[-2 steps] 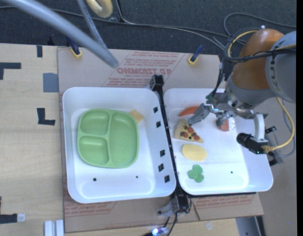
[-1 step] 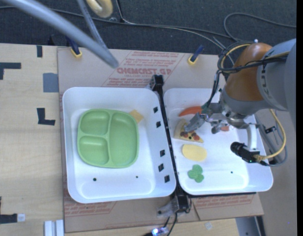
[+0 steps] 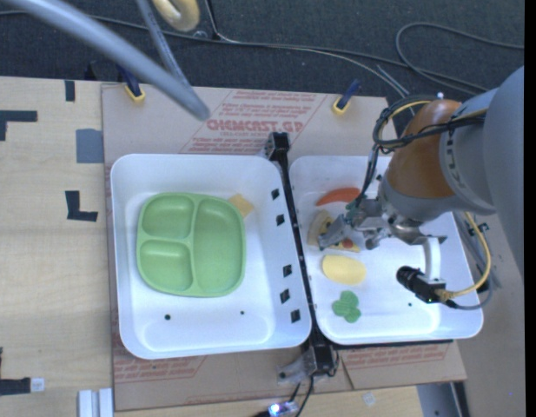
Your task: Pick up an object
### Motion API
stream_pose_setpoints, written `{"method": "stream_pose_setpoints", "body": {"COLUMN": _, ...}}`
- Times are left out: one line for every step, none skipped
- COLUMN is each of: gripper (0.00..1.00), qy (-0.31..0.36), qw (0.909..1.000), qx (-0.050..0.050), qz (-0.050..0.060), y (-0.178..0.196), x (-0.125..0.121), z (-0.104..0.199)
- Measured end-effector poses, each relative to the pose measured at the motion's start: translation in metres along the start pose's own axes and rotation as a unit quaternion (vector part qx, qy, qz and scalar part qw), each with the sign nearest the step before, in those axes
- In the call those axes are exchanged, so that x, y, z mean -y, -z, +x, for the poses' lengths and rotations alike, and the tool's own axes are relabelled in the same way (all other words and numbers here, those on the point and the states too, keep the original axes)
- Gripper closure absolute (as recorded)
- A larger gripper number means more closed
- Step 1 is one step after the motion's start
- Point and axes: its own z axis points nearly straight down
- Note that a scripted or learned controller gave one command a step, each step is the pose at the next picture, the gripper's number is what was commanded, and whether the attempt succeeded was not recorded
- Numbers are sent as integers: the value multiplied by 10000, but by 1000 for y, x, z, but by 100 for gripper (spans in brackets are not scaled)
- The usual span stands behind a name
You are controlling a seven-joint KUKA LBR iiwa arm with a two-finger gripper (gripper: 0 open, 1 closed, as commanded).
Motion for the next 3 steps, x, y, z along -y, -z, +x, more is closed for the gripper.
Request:
{"method": "stream_pose_setpoints", "body": {"gripper": 100, "qy": 13, "qw": 10000, "qx": -3, "qz": -9, "y": 12, "x": -1, "z": 1}}
{"method": "stream_pose_setpoints", "body": {"gripper": 100, "qy": 0, "qw": 10000, "qx": -2, "qz": -36, "y": 56, "x": 3, "z": -3}}
{"method": "stream_pose_setpoints", "body": {"gripper": 100, "qy": 9, "qw": 10000, "qx": -2, "qz": -42, "y": 104, "x": -1, "z": 6}}
